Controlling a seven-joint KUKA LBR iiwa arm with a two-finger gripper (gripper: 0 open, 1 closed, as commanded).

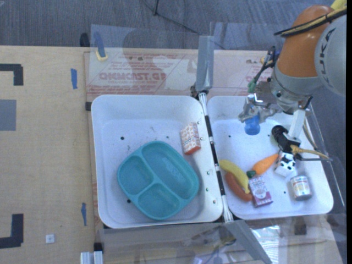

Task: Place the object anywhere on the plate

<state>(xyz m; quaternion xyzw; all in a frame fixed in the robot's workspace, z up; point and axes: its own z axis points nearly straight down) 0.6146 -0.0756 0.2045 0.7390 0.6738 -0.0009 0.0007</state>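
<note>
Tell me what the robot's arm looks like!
The arm is big and rounded, grey with a bright orange band. Black cables loop over the top of it. At its end sits a small silvery metal tool, with a blue piece under it and a bit of green wire beside it.

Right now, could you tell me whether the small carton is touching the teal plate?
Apart. The camera view shows a strip of white bin floor between the carton and the plate rim.
</note>
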